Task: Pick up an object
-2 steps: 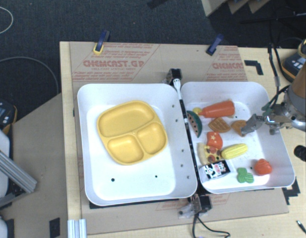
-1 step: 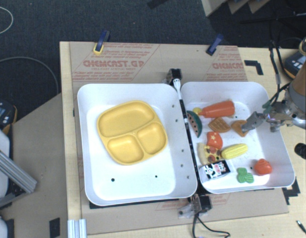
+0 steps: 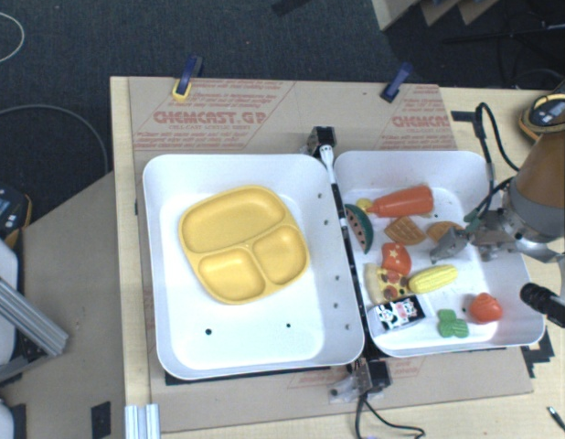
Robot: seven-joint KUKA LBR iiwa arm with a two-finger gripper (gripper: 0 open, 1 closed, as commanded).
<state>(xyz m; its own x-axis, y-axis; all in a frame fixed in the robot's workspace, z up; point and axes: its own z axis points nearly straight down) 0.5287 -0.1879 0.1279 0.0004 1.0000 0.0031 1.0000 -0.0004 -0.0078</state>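
From the camera view you see the gripper (image 3: 461,240) low in the right bin (image 3: 356,167), reaching leftward, its tip at a small brown piece (image 3: 444,231) beside the corn (image 3: 432,278). You're at the approach-and-grasp step; I cannot tell how the jaws stand. The corn lies mid-bin, long axis running left-right, right end tilted slightly up-frame. Next, I judge you need to settle on one target, close, then lift straight up.

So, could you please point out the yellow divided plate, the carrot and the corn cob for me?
yellow divided plate (image 3: 229,219), camera view, on its largest compartment.
carrot (image 3: 406,199), camera view, middle of its orange body.
corn cob (image 3: 432,278), camera view, middle of the cob.
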